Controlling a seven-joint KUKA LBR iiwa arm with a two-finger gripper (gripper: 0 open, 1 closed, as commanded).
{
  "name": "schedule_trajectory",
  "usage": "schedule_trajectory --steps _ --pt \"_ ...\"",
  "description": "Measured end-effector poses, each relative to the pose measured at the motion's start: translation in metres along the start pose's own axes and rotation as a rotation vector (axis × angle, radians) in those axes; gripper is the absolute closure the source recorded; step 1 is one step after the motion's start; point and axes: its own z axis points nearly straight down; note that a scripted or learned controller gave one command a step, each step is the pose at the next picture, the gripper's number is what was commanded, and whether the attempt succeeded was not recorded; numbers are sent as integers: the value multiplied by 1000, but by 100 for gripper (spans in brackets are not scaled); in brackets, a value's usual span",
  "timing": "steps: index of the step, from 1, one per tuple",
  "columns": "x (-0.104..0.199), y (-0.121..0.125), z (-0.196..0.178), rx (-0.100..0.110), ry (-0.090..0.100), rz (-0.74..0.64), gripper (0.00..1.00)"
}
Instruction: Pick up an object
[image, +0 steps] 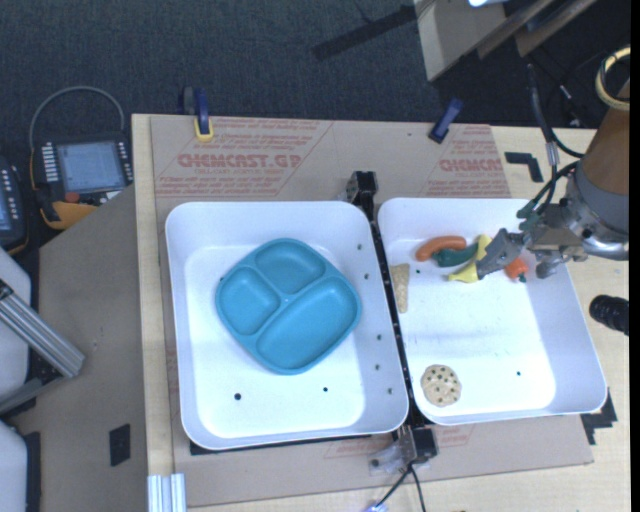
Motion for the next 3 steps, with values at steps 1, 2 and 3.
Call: schedule_trajectory --steps 1,2,3 --pt "0 2 -5 -10 -2 -3 0" --pt "1 -3 57 -2 0 -2 0" --pt "-2 -5 121 -1 1 -1 0"
